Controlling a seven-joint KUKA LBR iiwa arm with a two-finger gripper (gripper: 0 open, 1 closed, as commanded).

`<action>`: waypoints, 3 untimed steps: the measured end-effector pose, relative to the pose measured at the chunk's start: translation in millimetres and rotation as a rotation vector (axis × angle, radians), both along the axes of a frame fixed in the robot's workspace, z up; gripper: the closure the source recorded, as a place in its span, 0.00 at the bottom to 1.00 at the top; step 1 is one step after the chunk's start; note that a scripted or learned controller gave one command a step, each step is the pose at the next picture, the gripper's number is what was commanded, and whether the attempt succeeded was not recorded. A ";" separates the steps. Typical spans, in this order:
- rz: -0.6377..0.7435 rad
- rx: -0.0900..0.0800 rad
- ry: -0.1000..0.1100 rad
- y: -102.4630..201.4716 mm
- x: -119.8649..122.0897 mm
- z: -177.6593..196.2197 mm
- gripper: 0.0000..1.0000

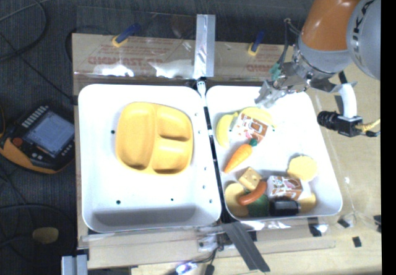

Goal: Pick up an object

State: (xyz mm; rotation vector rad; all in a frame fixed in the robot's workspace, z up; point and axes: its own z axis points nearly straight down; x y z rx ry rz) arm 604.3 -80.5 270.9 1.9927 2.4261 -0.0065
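Gripper (pixel 270 96) above the far edge of the right bin (pixel 323 162) — nothing is between its fingers.

The fingers stand a little apart, released, just beyond the small printed carton (pixel 250 128). Taking this carton as landmark: a toy carrot (pixel 239 156) lies just in front of it, a yellow round piece (pixel 301 167) further toward the near-right corner, and a yellow divided tray (pixel 154 136) lies to its left, in the left bin (pixel 93 162).
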 end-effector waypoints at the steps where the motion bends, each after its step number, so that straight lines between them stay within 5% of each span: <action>1: 0.372 0.004 0.001 -0.9 -37.9 -87.6 1.00; 2: 0.267 0.003 0.002 45.6 46.3 -81.1 1.00; 3: 0.330 -0.002 -0.016 -33.6 49.5 -150.2 1.00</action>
